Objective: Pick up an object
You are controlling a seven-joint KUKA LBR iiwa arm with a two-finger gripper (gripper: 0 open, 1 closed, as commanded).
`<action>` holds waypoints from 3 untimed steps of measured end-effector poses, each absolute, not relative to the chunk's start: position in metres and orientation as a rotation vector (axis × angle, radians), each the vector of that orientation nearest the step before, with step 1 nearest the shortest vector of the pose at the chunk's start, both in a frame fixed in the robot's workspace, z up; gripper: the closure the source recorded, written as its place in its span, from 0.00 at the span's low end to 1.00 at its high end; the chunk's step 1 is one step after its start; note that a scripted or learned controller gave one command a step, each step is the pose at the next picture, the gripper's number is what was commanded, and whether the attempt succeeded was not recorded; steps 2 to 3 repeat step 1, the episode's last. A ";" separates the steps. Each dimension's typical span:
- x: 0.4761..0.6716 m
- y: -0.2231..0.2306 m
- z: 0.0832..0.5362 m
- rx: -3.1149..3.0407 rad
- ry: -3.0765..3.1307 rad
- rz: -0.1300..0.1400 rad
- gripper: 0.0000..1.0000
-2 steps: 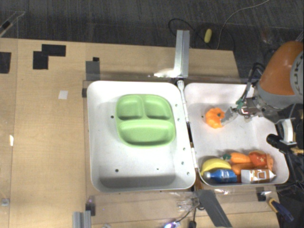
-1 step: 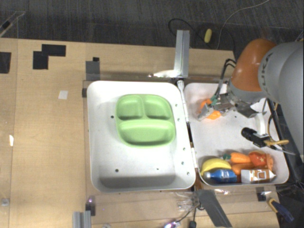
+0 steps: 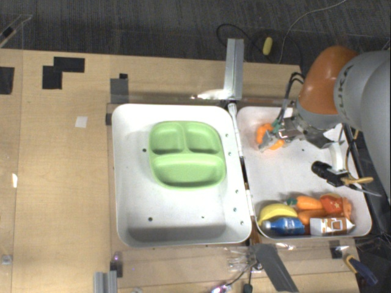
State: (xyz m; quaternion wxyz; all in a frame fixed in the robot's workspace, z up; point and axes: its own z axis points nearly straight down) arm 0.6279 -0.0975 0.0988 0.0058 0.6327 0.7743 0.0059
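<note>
Even, moderately bright overhead light. Soft shadow pools along the near inner wall of the left shallow white plastic bin (image 3: 177,231). Frame soft, low resolution, slightly grainy.

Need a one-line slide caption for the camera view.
KUKA arm's gripper at an orange object in the right bin; green divided plate in the left bin.

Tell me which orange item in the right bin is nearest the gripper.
The small orange piece at the gripper, alone near the right bin's far end. The other orange items lie in the pile along its near edge.
</note>
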 end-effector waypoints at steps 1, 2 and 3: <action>0.670 -0.015 0.185 2.009 2.411 0.006 1.00; 0.670 -0.015 0.185 2.009 2.411 0.006 1.00; 0.670 -0.015 0.185 2.009 2.411 0.006 1.00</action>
